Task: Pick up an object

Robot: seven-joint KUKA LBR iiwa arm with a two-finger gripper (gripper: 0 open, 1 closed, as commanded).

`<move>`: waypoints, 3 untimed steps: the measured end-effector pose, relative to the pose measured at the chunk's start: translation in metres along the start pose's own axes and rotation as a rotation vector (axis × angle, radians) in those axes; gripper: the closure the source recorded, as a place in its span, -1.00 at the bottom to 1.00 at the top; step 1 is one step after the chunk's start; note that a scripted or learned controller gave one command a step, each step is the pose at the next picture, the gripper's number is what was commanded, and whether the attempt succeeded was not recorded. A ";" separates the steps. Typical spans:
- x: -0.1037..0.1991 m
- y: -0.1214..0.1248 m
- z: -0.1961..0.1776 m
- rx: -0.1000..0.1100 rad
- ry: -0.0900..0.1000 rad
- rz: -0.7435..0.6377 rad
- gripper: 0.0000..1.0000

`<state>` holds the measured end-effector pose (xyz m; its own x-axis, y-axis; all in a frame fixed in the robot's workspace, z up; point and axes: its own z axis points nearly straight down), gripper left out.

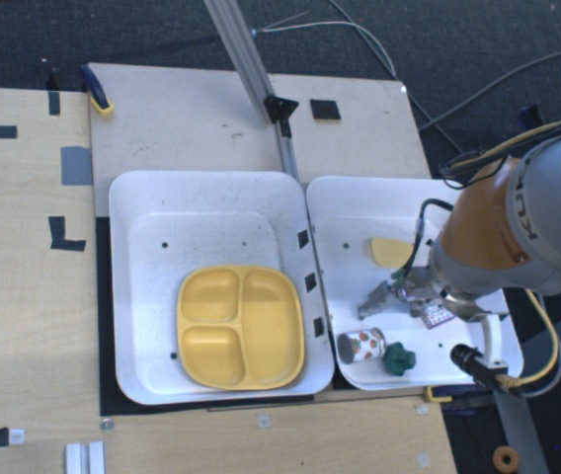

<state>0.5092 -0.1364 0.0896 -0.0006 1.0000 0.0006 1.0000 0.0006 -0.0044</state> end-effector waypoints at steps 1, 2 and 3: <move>0.000 0.000 -0.012 -0.001 0.000 -0.001 1.00; 0.002 0.003 -0.074 -0.005 -0.001 -0.001 1.00; 0.003 -0.001 -0.116 -0.005 -0.001 -0.001 1.00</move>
